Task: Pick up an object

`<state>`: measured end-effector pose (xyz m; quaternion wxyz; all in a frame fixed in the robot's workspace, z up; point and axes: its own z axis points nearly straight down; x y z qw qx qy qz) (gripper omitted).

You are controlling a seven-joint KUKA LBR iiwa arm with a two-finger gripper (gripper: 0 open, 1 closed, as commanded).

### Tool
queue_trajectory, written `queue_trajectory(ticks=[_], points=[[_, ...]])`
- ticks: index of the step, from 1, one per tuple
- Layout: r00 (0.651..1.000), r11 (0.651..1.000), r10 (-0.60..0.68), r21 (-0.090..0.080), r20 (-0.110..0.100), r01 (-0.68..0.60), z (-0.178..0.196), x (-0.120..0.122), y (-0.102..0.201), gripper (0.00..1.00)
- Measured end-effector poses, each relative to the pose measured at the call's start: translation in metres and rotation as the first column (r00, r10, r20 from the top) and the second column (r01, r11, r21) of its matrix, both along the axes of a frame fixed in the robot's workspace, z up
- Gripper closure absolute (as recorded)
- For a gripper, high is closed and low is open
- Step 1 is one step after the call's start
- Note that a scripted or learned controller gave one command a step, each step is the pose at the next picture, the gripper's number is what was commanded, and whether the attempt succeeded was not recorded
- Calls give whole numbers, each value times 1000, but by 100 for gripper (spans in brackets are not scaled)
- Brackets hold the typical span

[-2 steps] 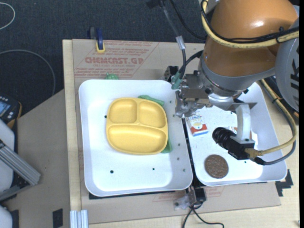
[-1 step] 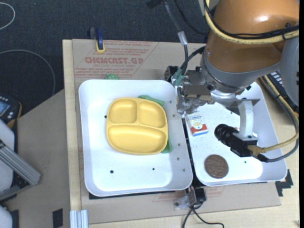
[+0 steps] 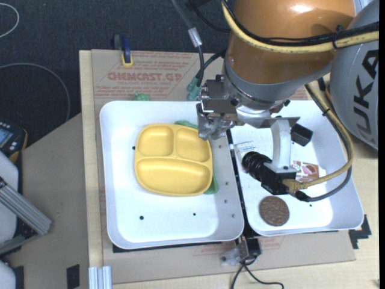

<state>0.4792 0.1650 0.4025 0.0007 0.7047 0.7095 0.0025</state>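
A yellow divided plate lies in the left bin, resting on a green thing that pokes out at its right edge. In the right bin lie a brown round disc near the front and a small red-and-white packet. My gripper hangs low over the ridge between the two bins, right at the plate's far right corner. Nothing can be made out between its tips.
The arm's big orange and grey body covers the back of the right bin. A brown board with red lettering lies behind the bins, with a blue clip and a small green scrap on it.
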Motion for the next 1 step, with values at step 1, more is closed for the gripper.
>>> queue_trajectory(ticks=[1], points=[[1000,1000,-12,-5,-10,12,-34,0,-48,100]])
